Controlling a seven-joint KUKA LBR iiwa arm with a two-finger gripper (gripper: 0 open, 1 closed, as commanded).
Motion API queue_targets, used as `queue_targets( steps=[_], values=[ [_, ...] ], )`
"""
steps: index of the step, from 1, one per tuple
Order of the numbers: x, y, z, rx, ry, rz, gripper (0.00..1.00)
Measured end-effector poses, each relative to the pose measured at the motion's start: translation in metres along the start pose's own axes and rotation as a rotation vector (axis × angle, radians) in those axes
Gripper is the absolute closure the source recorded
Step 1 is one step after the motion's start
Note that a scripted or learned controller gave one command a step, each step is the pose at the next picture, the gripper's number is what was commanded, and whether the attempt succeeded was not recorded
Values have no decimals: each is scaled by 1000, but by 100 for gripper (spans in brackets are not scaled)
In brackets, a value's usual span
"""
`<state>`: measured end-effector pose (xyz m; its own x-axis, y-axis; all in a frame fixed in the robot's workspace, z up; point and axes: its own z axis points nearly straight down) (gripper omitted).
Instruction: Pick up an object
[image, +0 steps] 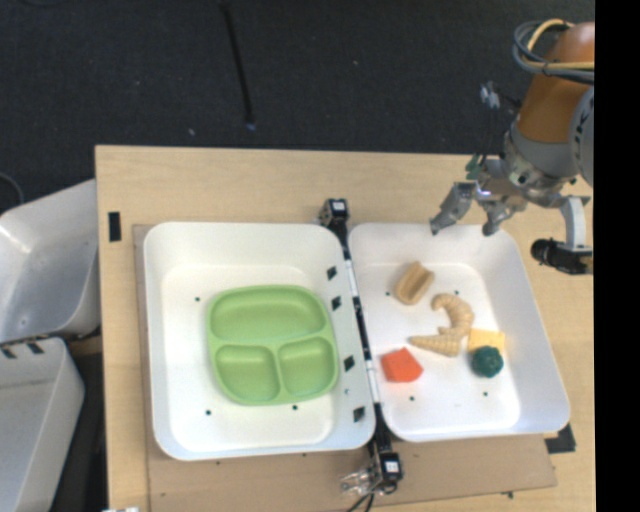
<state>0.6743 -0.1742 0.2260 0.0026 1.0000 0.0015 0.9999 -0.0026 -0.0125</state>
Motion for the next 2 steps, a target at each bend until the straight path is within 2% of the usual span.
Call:
queue_targets(
  steps=[1, 2],
  values=[
    [0, 2, -9, -13, -3, -4, 0],
    [-3, 13, 44, -11, -4, -6, 0]
  ],
)
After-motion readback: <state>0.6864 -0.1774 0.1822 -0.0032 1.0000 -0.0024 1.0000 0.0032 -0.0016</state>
